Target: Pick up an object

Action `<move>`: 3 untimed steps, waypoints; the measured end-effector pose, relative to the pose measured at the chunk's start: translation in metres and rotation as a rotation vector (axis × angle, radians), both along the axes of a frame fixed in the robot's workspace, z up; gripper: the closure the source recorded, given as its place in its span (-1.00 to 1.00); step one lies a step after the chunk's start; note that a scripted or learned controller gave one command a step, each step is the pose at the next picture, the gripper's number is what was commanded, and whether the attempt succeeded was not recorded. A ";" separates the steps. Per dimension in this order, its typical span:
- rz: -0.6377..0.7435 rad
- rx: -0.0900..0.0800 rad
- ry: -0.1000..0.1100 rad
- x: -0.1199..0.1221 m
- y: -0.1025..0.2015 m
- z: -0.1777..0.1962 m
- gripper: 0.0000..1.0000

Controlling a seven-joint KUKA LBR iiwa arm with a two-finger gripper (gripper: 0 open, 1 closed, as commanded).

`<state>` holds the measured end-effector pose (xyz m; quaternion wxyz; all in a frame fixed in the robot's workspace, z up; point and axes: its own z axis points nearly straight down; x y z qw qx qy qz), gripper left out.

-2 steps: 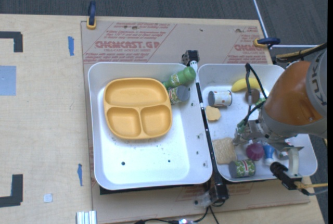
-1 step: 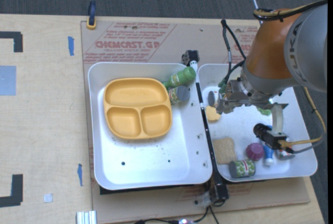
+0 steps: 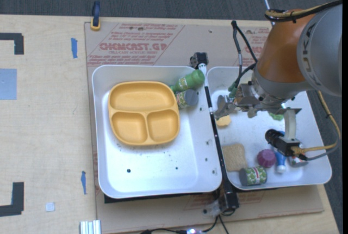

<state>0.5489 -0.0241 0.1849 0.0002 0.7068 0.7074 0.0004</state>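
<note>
Orange-banded arm (image 3: 288,48) is down over the right bin (image 3: 321,170), gripper (image 3: 231,110) low at that bin's left wall. Can't tell if the fingers are open or shut, nothing visibly between them. A small yellow piece (image 3: 223,120) lies just under the gripper, likely the target. Tan sponge (image 3: 234,155), green can (image 3: 254,174) and purple object (image 3: 266,158) sit nearer the bin's front edge. Judgement: approach done; grasp and lift not yet.
</note>
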 end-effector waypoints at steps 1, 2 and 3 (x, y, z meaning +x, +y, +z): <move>-0.002 -0.001 -0.002 -0.012 -0.068 -0.098 -1.00; -0.002 -0.003 -0.008 -0.011 -0.068 -0.087 1.00; -0.002 -0.002 -0.007 -0.011 -0.068 -0.087 -1.00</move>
